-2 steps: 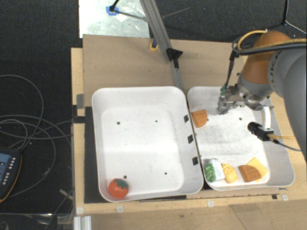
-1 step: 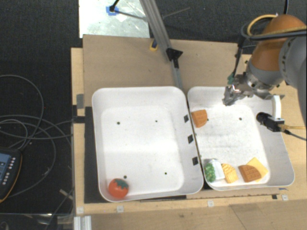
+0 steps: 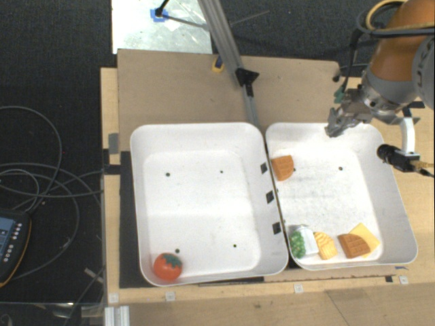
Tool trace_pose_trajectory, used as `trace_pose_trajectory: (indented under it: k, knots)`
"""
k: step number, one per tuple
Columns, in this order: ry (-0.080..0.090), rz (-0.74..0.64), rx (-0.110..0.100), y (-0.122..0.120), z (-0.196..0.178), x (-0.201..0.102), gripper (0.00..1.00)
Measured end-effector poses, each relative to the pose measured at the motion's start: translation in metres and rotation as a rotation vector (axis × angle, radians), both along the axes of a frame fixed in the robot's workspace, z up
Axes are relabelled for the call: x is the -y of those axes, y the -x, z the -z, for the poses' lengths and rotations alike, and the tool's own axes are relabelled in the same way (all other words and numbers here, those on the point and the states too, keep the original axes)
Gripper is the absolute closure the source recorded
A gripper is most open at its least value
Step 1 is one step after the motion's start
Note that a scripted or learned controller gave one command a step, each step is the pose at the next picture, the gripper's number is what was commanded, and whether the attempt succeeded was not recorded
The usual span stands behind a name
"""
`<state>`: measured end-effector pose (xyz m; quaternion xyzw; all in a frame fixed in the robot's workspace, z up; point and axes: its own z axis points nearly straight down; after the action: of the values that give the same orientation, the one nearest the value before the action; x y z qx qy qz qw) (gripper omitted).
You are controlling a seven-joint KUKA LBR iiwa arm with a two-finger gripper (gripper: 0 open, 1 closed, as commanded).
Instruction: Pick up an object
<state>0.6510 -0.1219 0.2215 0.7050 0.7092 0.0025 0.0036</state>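
My gripper (image 3: 335, 129) hangs over the far edge of the right bin (image 3: 340, 182), fingers pointing down and close together with nothing visible between them. An orange block (image 3: 283, 168) lies against the right bin's left wall, well to the left of and nearer than the gripper. At the near end of that bin sit a green-and-white piece (image 3: 300, 242), a yellow-orange piece (image 3: 326, 244), a brown waffle-like piece (image 3: 353, 245) and a yellow wedge (image 3: 366, 235). A red tomato (image 3: 167, 266) rests in the near left corner of the left bin (image 3: 197, 182).
A grey pole (image 3: 228, 46) slants from the top of the view down to the gap between the bins. Cables (image 3: 34, 175) and a handheld pad (image 3: 10, 240) lie on the floor at left. A black sensor on a bracket (image 3: 397, 156) juts out by the right bin's far right rim.
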Motion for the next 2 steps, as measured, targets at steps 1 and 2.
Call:
trace_pose_trajectory:
  k: [1, 2]
  knots:
    - [-0.003, -0.004, -0.008, 0.008, 0.006, -0.050, 1.00]
    - [-0.004, -0.006, -0.006, 0.012, -0.007, -0.108, 1.00]
